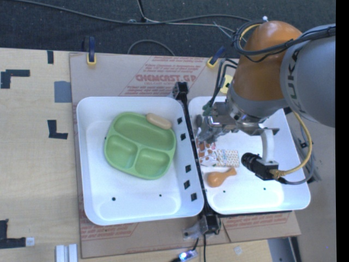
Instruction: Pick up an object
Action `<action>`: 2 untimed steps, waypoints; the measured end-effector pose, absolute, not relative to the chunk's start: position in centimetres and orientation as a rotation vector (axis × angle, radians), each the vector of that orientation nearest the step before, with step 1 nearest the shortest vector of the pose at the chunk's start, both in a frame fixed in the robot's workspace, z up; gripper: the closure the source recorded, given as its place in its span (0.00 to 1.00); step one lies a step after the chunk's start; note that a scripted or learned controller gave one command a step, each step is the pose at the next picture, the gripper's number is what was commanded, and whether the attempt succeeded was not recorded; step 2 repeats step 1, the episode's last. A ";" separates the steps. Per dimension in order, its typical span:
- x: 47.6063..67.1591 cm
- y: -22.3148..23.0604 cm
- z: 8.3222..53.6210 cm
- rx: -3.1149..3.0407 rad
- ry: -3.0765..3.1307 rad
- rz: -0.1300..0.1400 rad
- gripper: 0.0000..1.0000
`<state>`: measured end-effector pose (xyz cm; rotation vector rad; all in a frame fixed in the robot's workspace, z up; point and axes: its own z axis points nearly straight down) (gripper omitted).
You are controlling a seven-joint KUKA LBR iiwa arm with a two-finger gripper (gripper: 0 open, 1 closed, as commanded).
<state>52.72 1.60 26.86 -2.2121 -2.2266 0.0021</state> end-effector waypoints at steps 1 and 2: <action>51.5 5.7 25.8 -2.214 -2.225 0.003 1.00; 51.5 5.7 25.8 -2.214 -2.225 0.003 1.00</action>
